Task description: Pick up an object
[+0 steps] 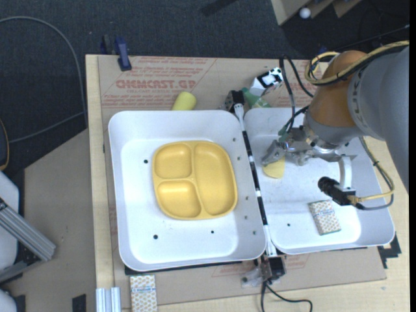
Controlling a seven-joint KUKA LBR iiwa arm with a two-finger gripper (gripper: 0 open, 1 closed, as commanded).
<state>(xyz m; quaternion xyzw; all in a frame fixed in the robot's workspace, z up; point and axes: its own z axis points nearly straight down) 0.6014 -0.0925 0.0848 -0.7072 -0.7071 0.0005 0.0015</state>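
Observation:
In the right bin (364,236) a small pale yellow piece (275,169) lies near the left wall. My gripper (277,152) hangs just above and against it, reaching in from the right under the grey arm and orange band. A flat patterned packet (324,216) lies toward the bin's front, apart from the gripper. In the left bin (130,226) rests a yellow divided plate (194,179) with three compartments.
A yellow cylinder-like object (184,101) sits on the cardboard behind the left bin. A blue clip (122,54) is at the board's back left. Another patterned packet (143,293) lies on the bench in front of the left bin. Cables trail near the right bin's back.

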